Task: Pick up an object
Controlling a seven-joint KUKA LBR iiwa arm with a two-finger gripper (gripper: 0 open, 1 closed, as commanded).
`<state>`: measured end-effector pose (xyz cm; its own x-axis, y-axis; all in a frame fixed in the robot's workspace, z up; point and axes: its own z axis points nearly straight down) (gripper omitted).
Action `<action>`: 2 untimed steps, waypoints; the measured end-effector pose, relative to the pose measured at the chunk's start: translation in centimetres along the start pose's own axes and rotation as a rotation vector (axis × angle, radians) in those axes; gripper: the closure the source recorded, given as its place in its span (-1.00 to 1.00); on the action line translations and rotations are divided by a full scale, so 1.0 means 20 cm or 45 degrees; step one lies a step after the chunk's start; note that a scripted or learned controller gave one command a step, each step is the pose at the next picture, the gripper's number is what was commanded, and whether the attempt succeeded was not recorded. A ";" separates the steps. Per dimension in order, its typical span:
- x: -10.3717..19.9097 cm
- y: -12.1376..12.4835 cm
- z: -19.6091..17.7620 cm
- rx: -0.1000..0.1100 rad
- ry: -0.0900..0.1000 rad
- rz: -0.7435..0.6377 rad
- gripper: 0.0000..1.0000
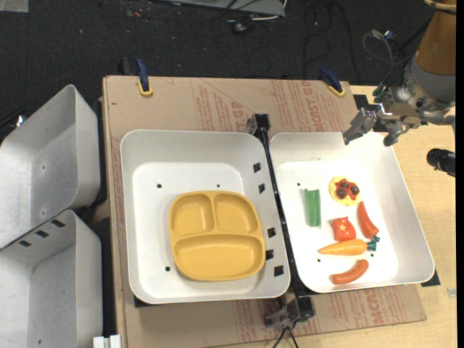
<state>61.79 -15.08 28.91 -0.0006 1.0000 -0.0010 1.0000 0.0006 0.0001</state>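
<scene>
The right bin (pixel 384 165) holds several toy foods: a green stick (pixel 312 207), a small yellow round piece with dark berries (pixel 345 190), a red pepper (pixel 344 229), a red chili (pixel 367 220), an orange carrot (pixel 344 249) and a red sausage (pixel 349 272). My gripper (pixel 373 132) hangs above the bin's far right corner, well clear of the foods. Its two dark fingers (pixel 355 130) are spread apart with nothing between them.
The left bin (pixel 145 194) carries a yellow compartment plate (pixel 216 235). Two more white bins (pixel 43 194) stand off the bench at the left. A black divider (pixel 270 187) runs between the two bins. Blue clamps (pixel 143 78) hold the cardboard base at its far edge.
</scene>
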 end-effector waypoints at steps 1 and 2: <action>-0.04 0.00 0.24 0.006 0.001 0.003 -1.00; 0.00 -0.03 0.53 0.007 0.003 0.002 -1.00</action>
<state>61.16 -15.07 18.34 0.0008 1.0000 0.0011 1.0000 -0.0008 -0.0054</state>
